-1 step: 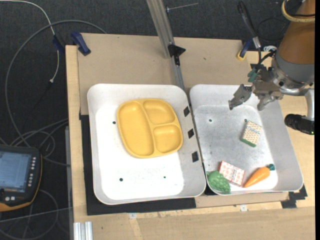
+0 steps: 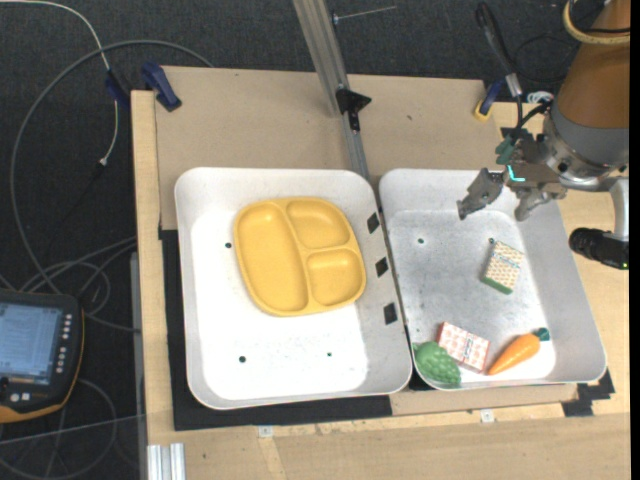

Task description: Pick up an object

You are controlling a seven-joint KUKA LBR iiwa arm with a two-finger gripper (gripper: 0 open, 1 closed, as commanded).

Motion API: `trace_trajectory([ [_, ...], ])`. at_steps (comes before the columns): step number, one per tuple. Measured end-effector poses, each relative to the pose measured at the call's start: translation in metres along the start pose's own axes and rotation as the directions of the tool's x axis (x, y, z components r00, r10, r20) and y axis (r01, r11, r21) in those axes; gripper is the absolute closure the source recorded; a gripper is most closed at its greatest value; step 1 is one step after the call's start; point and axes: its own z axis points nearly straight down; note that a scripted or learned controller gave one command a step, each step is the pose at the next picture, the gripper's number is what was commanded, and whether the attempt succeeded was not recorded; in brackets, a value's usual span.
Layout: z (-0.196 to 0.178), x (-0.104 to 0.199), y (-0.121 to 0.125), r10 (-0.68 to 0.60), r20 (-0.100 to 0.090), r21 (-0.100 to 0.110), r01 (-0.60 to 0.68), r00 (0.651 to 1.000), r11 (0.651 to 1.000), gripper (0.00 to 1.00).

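My gripper [image 2: 503,200] hangs open over the upper part of the right bin [image 2: 450,268], its two grey fingers spread apart with nothing between them. Below it in that bin lies a small patterned packet [image 2: 503,266]. Along the bin's front edge sit a green leafy vegetable toy [image 2: 437,364], a red-and-white checked box [image 2: 464,346] and an orange carrot [image 2: 517,351]. All of these lie apart from the gripper.
The left bin [image 2: 215,368] holds a yellow divided tray [image 2: 298,253]. A metal pole [image 2: 320,38] rises at a slant from between the bins. A tablet [image 2: 35,343] and cables lie on the floor at left. Blue clamps [image 2: 160,85] grip the bench's back edge.
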Motion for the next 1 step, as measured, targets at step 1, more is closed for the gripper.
trace_trajectory([
  [1,0.0632,0.0026,-0.002,0.001,-0.001,0.008,-0.001,1.0,1.0,0.0],
])
